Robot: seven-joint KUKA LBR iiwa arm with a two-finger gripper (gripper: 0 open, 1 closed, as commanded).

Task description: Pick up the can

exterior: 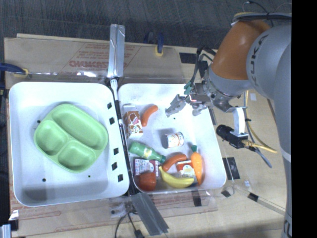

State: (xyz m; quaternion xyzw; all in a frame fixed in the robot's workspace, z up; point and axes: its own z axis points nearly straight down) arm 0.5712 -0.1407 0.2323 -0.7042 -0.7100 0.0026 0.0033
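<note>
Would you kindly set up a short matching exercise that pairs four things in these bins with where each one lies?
Things:
1. green divided plate
2. can
3. banana
4. gripper

Places:
A. near the middle of the right bin
B. above the right bin's upper part, over bare white floor
C. in the left bin
D. at the right bin's near edge, among the toy food

Pairs: 1-C, 2-A, 3-D, 4-B
</note>
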